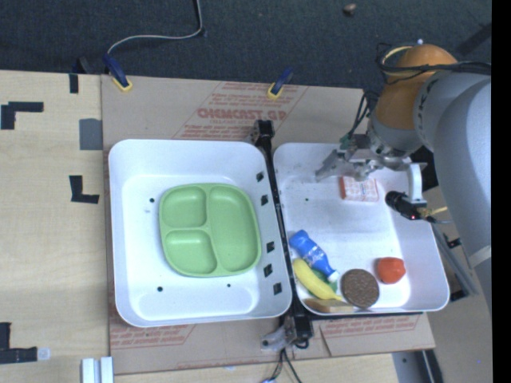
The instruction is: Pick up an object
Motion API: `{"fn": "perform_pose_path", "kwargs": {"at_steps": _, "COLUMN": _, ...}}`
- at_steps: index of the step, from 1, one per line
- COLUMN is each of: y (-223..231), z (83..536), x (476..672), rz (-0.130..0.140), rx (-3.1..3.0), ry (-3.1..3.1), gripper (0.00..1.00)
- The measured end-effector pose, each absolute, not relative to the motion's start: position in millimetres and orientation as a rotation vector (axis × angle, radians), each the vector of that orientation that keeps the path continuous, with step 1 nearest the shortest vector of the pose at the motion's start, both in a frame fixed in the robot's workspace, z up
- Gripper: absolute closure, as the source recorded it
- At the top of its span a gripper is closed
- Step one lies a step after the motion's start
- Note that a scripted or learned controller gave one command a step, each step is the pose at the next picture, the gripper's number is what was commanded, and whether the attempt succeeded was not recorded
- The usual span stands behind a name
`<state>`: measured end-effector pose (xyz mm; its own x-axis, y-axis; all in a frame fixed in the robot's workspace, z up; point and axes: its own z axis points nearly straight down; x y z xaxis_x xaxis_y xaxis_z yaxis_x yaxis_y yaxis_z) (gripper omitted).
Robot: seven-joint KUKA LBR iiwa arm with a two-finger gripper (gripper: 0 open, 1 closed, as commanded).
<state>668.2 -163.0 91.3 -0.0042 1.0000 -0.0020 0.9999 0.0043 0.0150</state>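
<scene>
Camera view looks down on the end effector (350,166) at the far end of the right bin (355,234), just above a small red-and-white packet (359,188) that lies flat on the bin floor. From this slant I cannot tell whether the end effector is open or closed, and nothing can be seen gripped in it. The packet is the nearest candidate for the pick. It sits apart from the other things, which cluster at the near end: a blue bottle (310,254) against a banana (313,282), a brown disc (360,287) beside them, and a red round object (390,270) near the bin's right wall.

The main risk is the packet itself. It looks thin and flat, so a descent that stops short would likely close on air, and one slightly off centre could push it across the smooth floor. The end effector also stands close to the far wall, so a skewed approach could catch the rim. The left bin (136,214), with its green plate (210,230), is well apart and poses no hazard.
</scene>
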Motion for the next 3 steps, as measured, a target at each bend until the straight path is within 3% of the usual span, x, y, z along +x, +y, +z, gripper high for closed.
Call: {"fn": "perform_pose_path", "kwargs": {"at_steps": 3, "y": -183, "z": 92, "x": 642.3, "rz": 0.015, "rx": 2.206, "ry": 2.215, "gripper": 0.0}}
